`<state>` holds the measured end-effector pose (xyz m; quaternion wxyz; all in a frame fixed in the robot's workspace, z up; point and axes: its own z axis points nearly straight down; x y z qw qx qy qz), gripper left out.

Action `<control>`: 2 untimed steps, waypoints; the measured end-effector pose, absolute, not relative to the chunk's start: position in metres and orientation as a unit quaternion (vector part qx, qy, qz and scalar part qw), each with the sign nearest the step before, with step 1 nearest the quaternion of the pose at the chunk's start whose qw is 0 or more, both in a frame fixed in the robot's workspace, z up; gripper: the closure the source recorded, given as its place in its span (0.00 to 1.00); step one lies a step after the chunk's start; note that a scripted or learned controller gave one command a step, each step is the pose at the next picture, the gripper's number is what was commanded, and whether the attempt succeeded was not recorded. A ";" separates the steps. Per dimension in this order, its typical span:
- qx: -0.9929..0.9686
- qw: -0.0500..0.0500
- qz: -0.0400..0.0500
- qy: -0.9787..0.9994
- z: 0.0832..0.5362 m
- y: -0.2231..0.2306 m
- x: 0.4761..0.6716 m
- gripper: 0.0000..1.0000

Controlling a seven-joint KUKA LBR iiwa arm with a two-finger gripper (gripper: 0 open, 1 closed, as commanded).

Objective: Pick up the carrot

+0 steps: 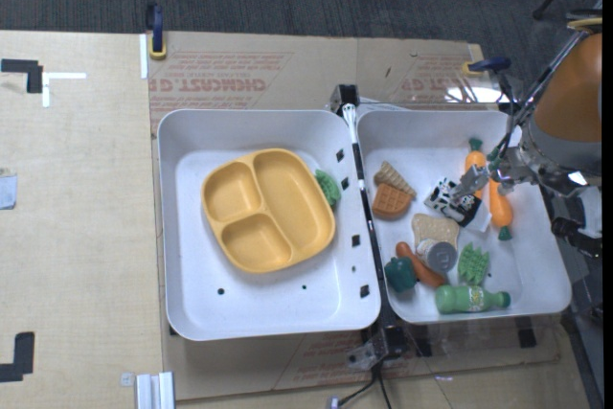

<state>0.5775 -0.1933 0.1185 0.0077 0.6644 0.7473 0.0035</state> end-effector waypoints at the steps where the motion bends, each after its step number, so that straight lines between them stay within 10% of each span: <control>1: 0.693 0.008 0.009 0.721 0.109 -0.197 0.596 0.00; 2: 0.693 0.017 0.014 0.721 0.124 -0.198 0.602 1.00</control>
